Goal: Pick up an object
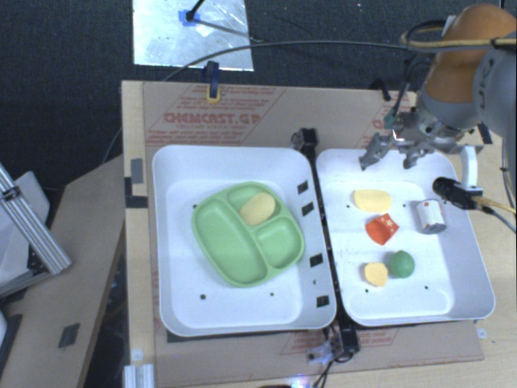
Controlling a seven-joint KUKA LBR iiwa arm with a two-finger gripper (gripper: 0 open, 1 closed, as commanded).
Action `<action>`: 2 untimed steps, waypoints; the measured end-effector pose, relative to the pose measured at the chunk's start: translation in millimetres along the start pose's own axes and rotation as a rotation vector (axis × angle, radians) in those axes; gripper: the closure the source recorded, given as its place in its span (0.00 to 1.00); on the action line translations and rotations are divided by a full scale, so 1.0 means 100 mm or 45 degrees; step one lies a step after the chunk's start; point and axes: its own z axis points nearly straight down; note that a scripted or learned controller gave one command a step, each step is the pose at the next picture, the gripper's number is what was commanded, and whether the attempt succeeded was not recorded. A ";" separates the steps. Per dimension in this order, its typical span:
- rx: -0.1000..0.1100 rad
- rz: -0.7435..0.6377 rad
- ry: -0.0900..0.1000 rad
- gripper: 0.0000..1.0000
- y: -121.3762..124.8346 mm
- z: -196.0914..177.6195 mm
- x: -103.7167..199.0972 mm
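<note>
Dark carpet surrounds a cardboard-topped bench (242,111) carrying two shallow white bins side by side; left bin (174,297) holds a green divided plate (234,253) with a pale yellow rounded piece (258,208) sitting in its upper compartment. Right bin (460,293) holds the loose candidates: a flat yellow piece (371,200) near the top, a red block (381,229) just below it and touching or nearly so, a small yellow piece (376,274) with a green ball (401,263) close beside it, likely in contact, and a silver can-like cylinder (430,216) lying on its side toward the right wall. Arm enters from the right; gripper (392,153) hangs over the upper edge of the right bin, above and slightly behind the flat yellow piece. Its two fingers (370,157) are spread apart with bare bin floor visible between them, nothing held. Every object rests on the bin floor or plate, none lifted. Assessment: task not yet begun in effect — no contact, no grasp, no lift. Remaining: choose a target (flat yellow piece looks nearest), bring the gripper down around it, close, raise. Flat yellow piece looks low-profile, so a clean pinch may be awkward; the red block beside it could get nudged
</note>
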 end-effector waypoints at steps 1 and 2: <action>-0.017 -0.003 -0.001 0.00 0.03 -0.09 0.00; -0.012 0.000 -0.001 0.00 0.00 0.53 -0.04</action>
